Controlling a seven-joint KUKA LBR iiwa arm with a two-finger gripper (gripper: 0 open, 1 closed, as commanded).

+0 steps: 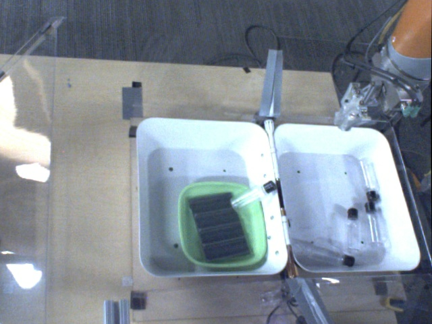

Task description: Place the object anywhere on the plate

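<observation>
Camera view shows one tube (251,196) lying on the green plate (191,238) (cap over the rim). Claw (351,108) hangs above the right bin (398,181); open or shut, I cannot tell. Next comes backing away, I think.

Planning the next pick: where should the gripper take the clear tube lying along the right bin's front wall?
Grip the clear tube mid-barrel from above, fingers across its width. It lies flat, nearly parallel to the right bin's front wall; its black cap end looks too small and close to the wall.

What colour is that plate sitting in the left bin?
Light green: the plate carries a dark ribbed block, seen in the camera view.
</observation>
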